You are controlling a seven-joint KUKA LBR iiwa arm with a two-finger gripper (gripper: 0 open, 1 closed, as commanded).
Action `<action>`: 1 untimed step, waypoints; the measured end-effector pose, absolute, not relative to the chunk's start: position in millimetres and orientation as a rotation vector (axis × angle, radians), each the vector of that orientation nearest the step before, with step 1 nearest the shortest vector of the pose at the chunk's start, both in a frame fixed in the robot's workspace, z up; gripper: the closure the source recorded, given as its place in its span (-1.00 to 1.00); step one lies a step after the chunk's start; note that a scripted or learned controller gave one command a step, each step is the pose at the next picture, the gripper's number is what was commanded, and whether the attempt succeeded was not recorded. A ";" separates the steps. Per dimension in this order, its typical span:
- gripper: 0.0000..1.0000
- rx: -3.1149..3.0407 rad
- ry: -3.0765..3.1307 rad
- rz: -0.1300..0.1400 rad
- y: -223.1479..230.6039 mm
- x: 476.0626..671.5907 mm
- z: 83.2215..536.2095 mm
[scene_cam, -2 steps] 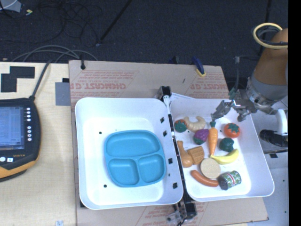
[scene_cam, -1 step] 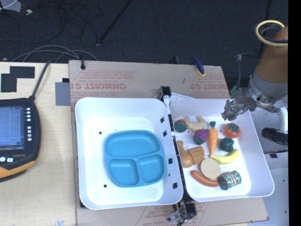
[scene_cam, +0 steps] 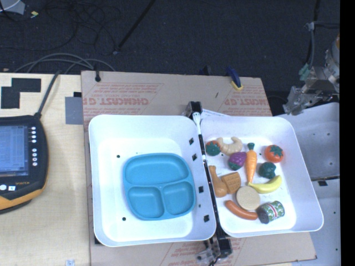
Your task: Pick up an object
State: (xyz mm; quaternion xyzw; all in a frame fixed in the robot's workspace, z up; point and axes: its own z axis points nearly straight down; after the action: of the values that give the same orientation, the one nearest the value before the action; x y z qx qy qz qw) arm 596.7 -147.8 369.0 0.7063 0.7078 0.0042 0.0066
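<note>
— Toys fill the right bin (scene_cam: 302, 148): carrot (scene_cam: 251, 165), banana (scene_cam: 266, 184), tomato (scene_cam: 273, 153), purple grapes (scene_cam: 237, 160), sausage (scene_cam: 241, 210), a can (scene_cam: 270, 211). All lie loose, well apart from the gripper (scene_cam: 310, 90), below it and to its left.

— And the gripper?

— Outside the bin's far right corner; whether its jaws are wide or narrow, I cannot tell. Farther left, the left bin (scene_cam: 105, 148) holds a blue divided plate (scene_cam: 160, 185).

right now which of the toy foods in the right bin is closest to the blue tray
The brown bread-like piece by the right bin's left wall. It lies leftmost, nearest the blue divided tray; the tomato is farthest.
</note>
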 end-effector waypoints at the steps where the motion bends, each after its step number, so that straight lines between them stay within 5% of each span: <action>1: 1.00 2.208 2.213 0.012 -158.4 583.6 548.4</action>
State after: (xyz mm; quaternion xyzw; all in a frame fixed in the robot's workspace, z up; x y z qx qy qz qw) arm 583.6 -158.4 548.4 0.7062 0.7080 0.0037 0.0076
